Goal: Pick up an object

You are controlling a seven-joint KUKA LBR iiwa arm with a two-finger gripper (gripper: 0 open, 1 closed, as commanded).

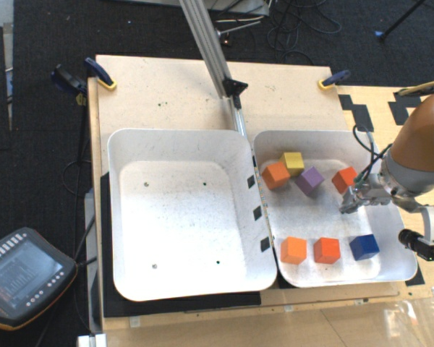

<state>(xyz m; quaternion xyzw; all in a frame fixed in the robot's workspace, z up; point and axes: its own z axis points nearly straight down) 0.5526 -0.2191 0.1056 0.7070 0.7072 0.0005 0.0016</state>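
Nearest the camera, along the near side of the right bin, three cubes sit in a row, apart from one another: an orange cube on the left, a red-orange cube in the middle, and a blue cube on the right. The left bin lies beside it, their edges meeting at the centre of the bench.

Farther in, the gripper hangs low over the right bin's right side — its tip sits just near of a red cube and looks close to touching it, though contact cannot be confirmed. Whether the claw is spread or pressed together I cannot tell; the tip is small and blurred. No cube shows between its tips, so nothing counts as held.

Beyond that, toward the bin's far side, a purple cube lies left of the red one, with a second orange cube and a yellow cube clustered together, touching or nearly so.

The step in hand looks like the approach and descent onto a target — most likely the red cube. The next move calls for centring the claw over that cube, lowering around it, closing and lifting; the offset toward the cube's near edge risks a nudge rather than a grip.
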